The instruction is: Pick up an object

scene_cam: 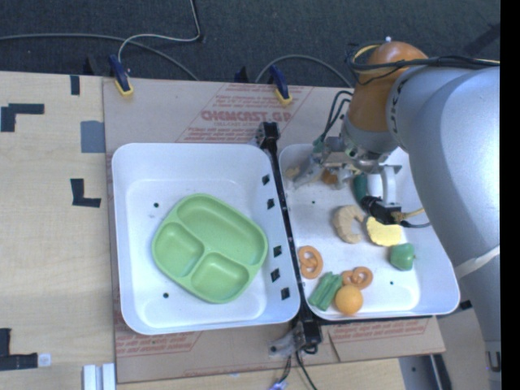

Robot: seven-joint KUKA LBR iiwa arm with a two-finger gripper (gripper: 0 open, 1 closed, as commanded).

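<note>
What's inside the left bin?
A green divided plate lies in the left bin, its three compartments bare. The bin floor beneath the plate is covered.

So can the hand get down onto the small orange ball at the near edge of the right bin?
Probably yes. The small orange ball lies uncovered from above, though a green piece and an orange ring crowd it. The hand is at the bin's far end.

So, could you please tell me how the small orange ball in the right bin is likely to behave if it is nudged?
The orange ball looks round and smooth, so it will probably roll. The green piece touching it may block it leftward. It looks small, so likely light.
</note>
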